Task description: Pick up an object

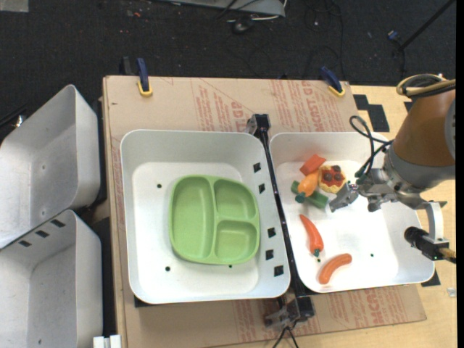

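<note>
Toy food pile [319, 180] crowds gripper [343, 199]; chili pepper [312, 235], sausage [334, 267] nearby.

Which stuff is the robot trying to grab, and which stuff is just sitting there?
For the job:
- gripper
- pile of toy food in the right bin
- red chili pepper
- orange sausage

Just sitting there:
- green divided plate in the left bin
- yellow clamps on the board's far edge

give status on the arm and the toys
Tool low in right bin, beside toy cluster. Nothing seen gripped. Red pepper, sausage lie apart.
</note>
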Tool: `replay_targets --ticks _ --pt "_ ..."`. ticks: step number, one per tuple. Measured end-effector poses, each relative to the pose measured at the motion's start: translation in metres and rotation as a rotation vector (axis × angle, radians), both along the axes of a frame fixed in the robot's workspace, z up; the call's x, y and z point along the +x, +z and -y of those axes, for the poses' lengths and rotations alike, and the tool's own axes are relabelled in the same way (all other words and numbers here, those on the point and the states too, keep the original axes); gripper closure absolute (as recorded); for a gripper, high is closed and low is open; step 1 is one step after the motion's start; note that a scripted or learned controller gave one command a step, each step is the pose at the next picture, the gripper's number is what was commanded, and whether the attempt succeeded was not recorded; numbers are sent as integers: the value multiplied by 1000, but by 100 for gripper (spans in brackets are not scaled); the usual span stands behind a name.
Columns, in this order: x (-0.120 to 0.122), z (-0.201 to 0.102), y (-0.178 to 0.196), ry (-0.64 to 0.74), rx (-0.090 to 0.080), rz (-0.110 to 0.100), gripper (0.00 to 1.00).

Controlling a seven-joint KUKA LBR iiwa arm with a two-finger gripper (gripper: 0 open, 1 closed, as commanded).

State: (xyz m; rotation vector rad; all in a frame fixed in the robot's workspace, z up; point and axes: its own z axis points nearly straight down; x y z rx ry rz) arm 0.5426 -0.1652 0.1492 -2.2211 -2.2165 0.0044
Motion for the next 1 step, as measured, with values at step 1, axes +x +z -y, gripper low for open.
replay_targets --ticks 1 --pt "-1 -1 -54 1 1 0 0"
